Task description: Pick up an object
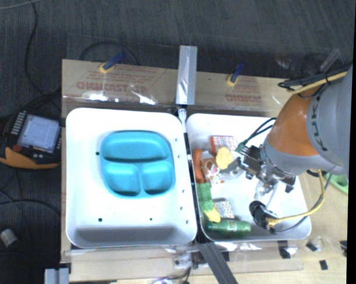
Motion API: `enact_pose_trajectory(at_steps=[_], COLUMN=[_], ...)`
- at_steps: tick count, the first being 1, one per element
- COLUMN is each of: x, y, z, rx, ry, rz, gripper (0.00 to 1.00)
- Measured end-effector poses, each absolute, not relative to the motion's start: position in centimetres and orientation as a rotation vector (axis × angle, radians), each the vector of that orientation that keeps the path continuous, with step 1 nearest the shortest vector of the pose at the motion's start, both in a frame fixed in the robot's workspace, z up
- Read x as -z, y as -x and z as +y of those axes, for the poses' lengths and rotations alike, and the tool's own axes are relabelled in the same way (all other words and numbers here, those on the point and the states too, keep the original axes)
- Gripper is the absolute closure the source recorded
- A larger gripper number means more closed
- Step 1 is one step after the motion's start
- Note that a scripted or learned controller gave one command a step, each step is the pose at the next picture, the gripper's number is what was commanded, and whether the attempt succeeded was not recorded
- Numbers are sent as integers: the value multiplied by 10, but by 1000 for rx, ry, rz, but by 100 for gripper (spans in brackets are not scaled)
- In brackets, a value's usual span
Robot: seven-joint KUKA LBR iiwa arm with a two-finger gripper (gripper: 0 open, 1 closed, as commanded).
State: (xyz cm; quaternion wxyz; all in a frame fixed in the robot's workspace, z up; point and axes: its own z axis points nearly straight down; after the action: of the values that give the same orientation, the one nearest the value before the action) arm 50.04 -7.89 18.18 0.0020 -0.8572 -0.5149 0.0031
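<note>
My gripper hangs over the right side of the right bin, below the grey arm with its orange band. To its left lie a yellow object, a red and white packet and an orange stick against the bin's left wall. Near the front wall lie a green bottle, a small patterned box, a green piece and a small yellow piece. None of them is visibly between the gripper's jaws.
The left bin holds a blue divided tray. A grey divider strip stands behind the bins. A handheld device lies on the floor to the left.
</note>
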Motion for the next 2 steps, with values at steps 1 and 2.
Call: enact_pose_trajectory(at_steps=[1, 2], x=[-212, -125], y=[-491, -486], z=[-164, -93], rx=[-8, -10], ry=[2658, 2754], rz=[-1673, -1500], gripper=[0, 0])
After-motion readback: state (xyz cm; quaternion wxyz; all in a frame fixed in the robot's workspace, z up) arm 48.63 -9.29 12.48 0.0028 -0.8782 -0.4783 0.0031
